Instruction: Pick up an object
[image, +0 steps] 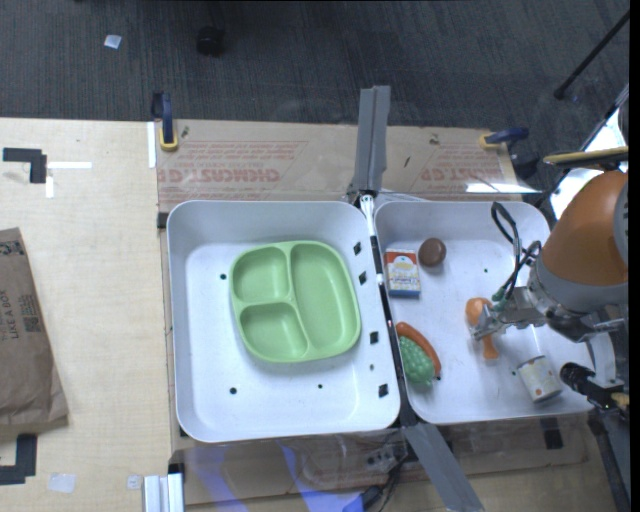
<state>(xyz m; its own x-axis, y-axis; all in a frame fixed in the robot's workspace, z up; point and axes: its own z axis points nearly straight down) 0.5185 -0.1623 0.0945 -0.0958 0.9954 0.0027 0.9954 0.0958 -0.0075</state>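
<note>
My gripper (489, 326) is low in the right bin (455, 400), reaching in from the right beneath the orange-banded arm (590, 245). It sits right against a small orange object (477, 311), which peeks out on its left side; another bit of orange shows just below the gripper. Whether the object is held is hidden by the gripper body. Elsewhere in this bin lie a small white, blue and orange box (403, 272), a brown ball (432, 252), a toy carrot with a green top (418, 354) and a small pale can (538, 379).
The left bin (200, 380) holds a green divided plate (295, 300). A ridge (380, 300) separates the two bins. A brown paper bag (25, 330) lies on the bench at far left. Cardboard (260, 165) lies behind the bins.
</note>
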